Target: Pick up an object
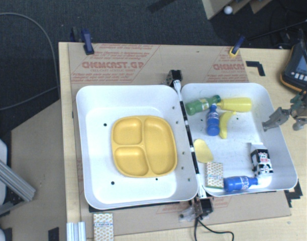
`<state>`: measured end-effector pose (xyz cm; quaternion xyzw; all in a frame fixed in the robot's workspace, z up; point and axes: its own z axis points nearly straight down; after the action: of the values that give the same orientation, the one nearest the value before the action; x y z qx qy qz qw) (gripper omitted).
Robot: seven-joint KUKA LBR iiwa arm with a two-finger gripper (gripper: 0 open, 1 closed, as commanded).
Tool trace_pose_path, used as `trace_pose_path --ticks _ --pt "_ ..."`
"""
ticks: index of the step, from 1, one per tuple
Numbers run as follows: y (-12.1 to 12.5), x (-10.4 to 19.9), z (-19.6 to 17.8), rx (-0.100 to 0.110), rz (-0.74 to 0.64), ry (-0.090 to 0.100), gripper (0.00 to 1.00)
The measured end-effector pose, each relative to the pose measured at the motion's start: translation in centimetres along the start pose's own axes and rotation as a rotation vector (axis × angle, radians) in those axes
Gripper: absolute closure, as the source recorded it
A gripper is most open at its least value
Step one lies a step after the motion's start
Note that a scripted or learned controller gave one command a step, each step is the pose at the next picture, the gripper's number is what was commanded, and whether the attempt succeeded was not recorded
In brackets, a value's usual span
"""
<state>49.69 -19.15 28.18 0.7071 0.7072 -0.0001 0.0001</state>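
Two shallow white bins sit side by side: left bin (88,134), right bin (279,134).

Left bin, 1 item: yellow divided plate (144,146), three compartments, lying flat at centre.

Right bin, 7 items:
- green bottle (201,105), on its side near the far wall, 1.
- yellow bottle (236,104), on its side, just beside the green one, 1.
- blue bottles, 2: small blue bottle (213,121) below the green one; larger blue bottle (239,183) along the near wall.
- yellow banana-shaped piece (225,124), touching the small blue bottle, 1.
- yellow wedge (203,150) by the dividing wall, 1.
- patterned box (214,174), 1.
- black-and-white object (261,162), standing apart, 1.

Handling, as judged: bottles probably light, stiff, smooth plastic and liable to roll; best taken across the body. The black-and-white object, well clear of its neighbours, looks the easiest pick.

Gripper (281,115): at the right bin's right edge, fingers apart, nothing between them.
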Motion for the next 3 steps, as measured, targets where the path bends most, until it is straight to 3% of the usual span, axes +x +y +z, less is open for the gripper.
trace_pose_path --ticks 1,2,3 --pt "8.5 4.8 8.1 0.001 -0.001 0.001 0.0" --pt "13.2 6.9 19.8 0.0 0.0 0.001 0.0" --pt "8.7 8.5 19.7 0.003 0.001 0.001 0.0"
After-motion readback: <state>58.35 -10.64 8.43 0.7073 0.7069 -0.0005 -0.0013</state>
